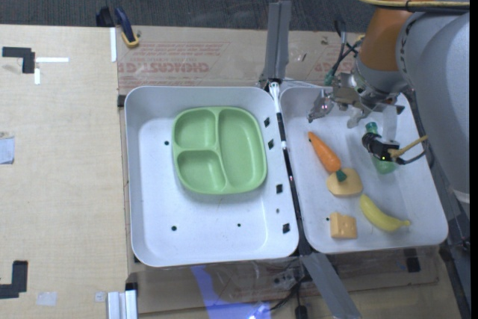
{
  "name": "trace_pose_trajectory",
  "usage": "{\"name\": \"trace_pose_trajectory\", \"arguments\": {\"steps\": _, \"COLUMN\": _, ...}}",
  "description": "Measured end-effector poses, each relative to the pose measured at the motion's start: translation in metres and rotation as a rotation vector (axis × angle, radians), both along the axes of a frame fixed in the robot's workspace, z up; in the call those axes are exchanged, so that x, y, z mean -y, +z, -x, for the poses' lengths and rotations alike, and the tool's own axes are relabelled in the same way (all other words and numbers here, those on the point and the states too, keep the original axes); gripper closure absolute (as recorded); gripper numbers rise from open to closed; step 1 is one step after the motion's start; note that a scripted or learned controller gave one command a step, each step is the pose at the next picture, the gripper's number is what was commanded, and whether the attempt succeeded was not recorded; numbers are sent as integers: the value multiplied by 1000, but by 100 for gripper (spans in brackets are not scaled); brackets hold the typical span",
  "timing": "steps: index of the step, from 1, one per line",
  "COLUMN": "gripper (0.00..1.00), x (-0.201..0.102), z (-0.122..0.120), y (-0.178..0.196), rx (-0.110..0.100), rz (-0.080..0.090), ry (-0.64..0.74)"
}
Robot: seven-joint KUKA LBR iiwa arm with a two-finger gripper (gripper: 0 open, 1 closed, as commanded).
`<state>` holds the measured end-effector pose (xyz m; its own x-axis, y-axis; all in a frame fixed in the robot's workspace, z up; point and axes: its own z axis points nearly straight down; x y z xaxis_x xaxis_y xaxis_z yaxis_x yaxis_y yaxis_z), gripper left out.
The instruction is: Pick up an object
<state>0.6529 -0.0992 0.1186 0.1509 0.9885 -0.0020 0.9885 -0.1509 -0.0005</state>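
End effector [337, 105] over right white bin [418, 228], finger state unclear; cardboard [194, 60] print too blurred to read; orange carrot [325, 151] nearby.

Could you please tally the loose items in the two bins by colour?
Green: 2, the plate and a small green object
Orange: 1, the carrot
Yellow: 1, the banana
Tan: 2, the round piece and the block
Total: 6

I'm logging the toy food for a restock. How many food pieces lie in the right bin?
4 in plain sight: a carrot near the middle, a tan round piece just below it, a cheese wedge at the front, and a banana front right. The arm may hide more.
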Motion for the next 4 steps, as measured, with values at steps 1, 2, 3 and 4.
{"name": "trace_pose_trajectory", "arguments": {"steps": 1, "gripper": 0, "x": -7, "z": 44, "y": -28, "rx": -3, "rz": -2, "ry": 4}}
{"name": "trace_pose_trajectory", "arguments": {"steps": 2, "gripper": 0, "x": 24, "z": 60, "y": -27, "rx": -2, "rz": -1, "ry": 66}}
{"name": "trace_pose_trajectory", "arguments": {"steps": 3, "gripper": 100, "x": 26, "z": 60, "y": -19, "rx": -3, "rz": -1, "ry": 63}}
{"name": "trace_pose_trajectory", "arguments": {"steps": 4, "gripper": 100, "x": -7, "z": 55, "y": 41, "rx": -1, "rz": -1, "ry": -60}}
